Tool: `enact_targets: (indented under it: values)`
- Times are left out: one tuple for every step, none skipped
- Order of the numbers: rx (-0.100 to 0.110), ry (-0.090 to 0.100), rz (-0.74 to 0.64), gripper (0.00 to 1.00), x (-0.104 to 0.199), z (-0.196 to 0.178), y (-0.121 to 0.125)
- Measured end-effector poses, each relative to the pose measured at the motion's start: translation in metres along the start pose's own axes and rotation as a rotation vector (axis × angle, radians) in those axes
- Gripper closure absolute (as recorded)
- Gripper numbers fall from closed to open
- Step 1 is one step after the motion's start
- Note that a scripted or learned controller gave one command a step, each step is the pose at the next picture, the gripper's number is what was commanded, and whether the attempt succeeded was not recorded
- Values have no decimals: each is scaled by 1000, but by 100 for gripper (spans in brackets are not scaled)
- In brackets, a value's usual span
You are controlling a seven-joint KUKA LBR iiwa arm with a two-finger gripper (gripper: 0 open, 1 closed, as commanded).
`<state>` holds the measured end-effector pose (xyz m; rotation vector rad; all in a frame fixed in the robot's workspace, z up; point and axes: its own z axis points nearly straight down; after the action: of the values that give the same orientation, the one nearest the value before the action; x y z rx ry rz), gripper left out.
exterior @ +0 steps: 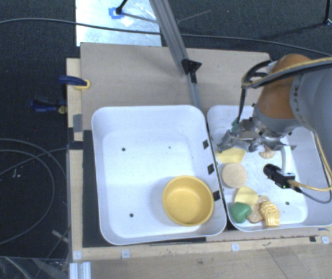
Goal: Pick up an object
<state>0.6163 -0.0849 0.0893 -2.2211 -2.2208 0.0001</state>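
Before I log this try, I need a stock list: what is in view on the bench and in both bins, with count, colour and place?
Bins: 2, white, side by side on the bench; left bin, right bin.
Bowl: 1, yellow, left bin's near right corner.
Flat yellow piece: 1, pale yellow, right bin, just below the gripper.
Round disc: 1, tan, right bin, left side.
Green piece: 1, green, right bin's near left corner.
Corn-like piece: 1, yellow-orange, right of the green piece.
Clamps: 2, blue with yellow, bench's left edge.
Arm: 1, grey with orange band, over the right bin.
Gripper: 1, dark metal, low over the right bin's far left.
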Motion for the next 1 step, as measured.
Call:
enact_targets:
  values:
    - [-6,0,0,100,0,-14,2]
